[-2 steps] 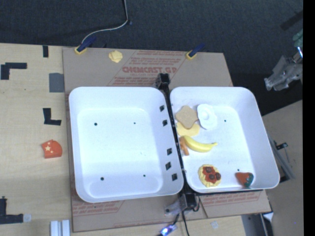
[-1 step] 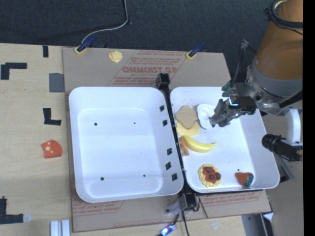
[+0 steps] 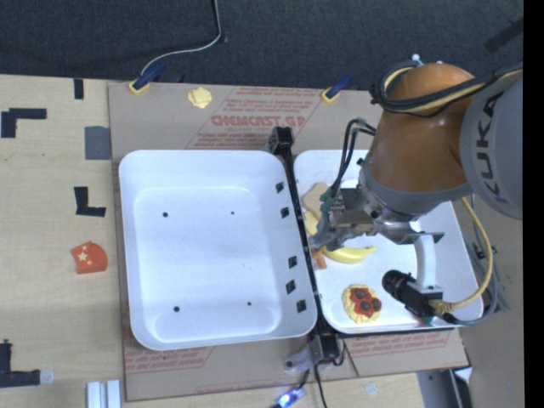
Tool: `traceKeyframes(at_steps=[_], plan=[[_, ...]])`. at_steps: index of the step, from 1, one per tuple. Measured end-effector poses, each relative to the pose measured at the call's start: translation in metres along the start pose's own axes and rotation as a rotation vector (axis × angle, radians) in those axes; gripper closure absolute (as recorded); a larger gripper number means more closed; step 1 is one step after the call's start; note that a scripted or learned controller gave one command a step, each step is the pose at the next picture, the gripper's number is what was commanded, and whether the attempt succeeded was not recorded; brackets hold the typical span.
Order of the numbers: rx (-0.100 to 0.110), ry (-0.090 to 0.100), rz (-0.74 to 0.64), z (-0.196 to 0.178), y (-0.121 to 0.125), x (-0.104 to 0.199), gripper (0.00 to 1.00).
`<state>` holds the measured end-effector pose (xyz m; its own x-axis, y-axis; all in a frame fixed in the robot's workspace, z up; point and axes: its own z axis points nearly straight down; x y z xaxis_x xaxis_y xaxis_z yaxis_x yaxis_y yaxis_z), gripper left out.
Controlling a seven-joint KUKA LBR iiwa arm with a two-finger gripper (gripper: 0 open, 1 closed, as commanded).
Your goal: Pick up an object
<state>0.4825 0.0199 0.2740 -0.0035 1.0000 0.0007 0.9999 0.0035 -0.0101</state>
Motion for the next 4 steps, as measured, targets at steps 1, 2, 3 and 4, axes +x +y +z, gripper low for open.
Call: traceKeyframes(at_steps=[1, 2, 3, 4], plan=[[-0.009, 0.000, 0.000, -0.041, 0.001, 0.090, 1.00], [-0.010, -0.001, 0.000, -0.040, 0.020, 0.171, 1.00], [-0.009, 0.000, -0.001, -0.091, 0.000, 0.208, 1.00], [-0.022, 0.005, 0.000, -0.226, 0.016, 0.214, 1.00]])
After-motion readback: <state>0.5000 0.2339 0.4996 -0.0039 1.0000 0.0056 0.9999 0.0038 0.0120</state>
